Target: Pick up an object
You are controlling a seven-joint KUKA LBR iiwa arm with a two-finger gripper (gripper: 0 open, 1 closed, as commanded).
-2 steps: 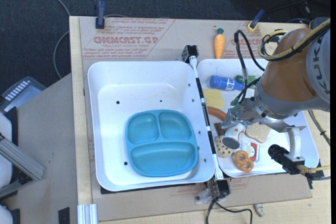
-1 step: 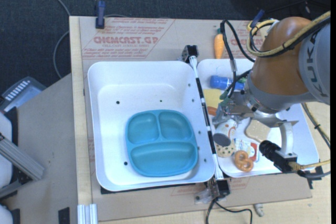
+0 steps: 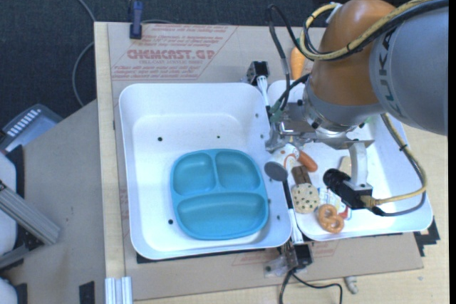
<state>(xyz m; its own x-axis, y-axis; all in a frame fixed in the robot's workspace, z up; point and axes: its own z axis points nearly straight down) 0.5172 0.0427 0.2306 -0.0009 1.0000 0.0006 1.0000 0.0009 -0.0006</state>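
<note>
Two shallow white bins sit side by side on the bench, on a cardboard sheet [image 3: 171, 53] with red print. The left bin [image 3: 142, 117] carries a blue plate [image 3: 217, 192] with three compartments, lying flat toward that bin's near edge, closer to the wall it shares with the other bin. The arm [image 3: 370, 75] comes in over the right bin [image 3: 399, 203] and covers much of its far half. The gripper [image 3: 283, 133] hangs low at the right bin's left edge, just beside the shared wall and about midway along it. The wrist hides most of it, so I cannot tell whether it is spread or pressed together, and nothing can be seen held in it. The loose things lie in the right bin's near left corner. A grey spoon [image 3: 276, 171] lies along the left wall, its bowl just below the gripper and its handle running toward the near edge. A small orange stick [image 3: 306, 161] lies tilted just beside the spoon's bowl, close under the gripper. Nearer the front edge sits a beige block [image 3: 305, 197] with dark holes, and just beside it a brown pretzel [image 3: 330, 218]. An orange object [image 3: 297, 64] shows at the right bin's far edge, partly hidden behind the arm.
</note>
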